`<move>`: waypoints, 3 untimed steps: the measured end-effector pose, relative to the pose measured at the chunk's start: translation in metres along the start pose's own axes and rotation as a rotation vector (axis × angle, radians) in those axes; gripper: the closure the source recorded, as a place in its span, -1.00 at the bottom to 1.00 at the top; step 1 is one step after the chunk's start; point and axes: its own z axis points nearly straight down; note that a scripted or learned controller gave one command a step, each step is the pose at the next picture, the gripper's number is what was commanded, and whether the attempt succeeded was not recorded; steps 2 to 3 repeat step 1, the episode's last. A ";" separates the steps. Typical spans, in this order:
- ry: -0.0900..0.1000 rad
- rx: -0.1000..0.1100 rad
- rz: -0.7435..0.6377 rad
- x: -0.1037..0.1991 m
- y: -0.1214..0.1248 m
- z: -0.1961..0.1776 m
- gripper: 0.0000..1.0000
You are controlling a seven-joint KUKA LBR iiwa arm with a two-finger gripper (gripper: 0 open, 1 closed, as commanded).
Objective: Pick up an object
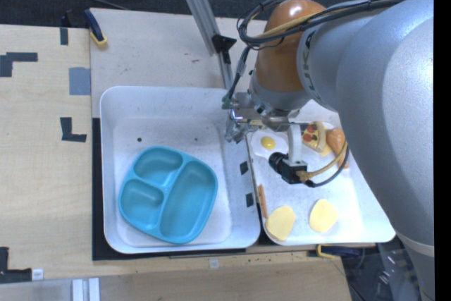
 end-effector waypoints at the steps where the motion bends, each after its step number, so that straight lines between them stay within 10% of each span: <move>1: 0.001 -0.005 -0.001 0.000 0.001 -0.004 -1.00; 3: 0.001 -0.005 -0.001 0.000 0.001 -0.004 -1.00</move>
